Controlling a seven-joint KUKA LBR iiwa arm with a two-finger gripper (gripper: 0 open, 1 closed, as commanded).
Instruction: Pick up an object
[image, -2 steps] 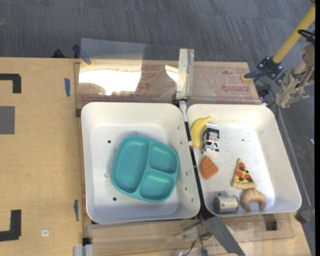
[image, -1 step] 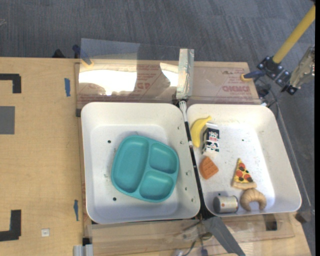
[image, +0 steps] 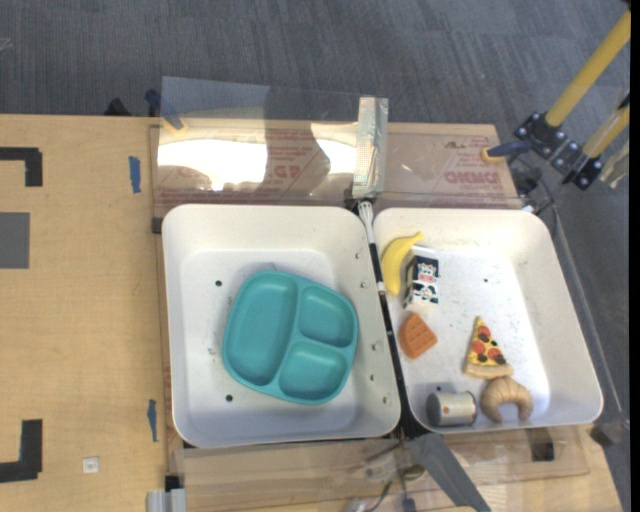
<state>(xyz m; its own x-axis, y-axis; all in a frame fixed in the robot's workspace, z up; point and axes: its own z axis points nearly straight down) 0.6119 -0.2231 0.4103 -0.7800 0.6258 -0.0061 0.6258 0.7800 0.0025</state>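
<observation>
The right bin (image: 530, 250) holds several small objects. A yellow banana (image: 397, 258) lies along its left wall, with a small black and white carton (image: 424, 279) right beside it. Below them sits an orange cracker-like piece (image: 417, 335). A pizza slice (image: 485, 348) lies toward the middle right. At the front edge are a silver can (image: 453, 406) on its side and a brown croissant (image: 507, 398), close together.
The left bin (image: 190, 250) bears a teal divided plate (image: 290, 336). A clear plastic sheet and cardboard (image: 300, 160) stand behind both bins. A yellow pole with black clamps (image: 560, 130) sits at the top right. Wooden bench (image: 70, 300) lies to the left.
</observation>
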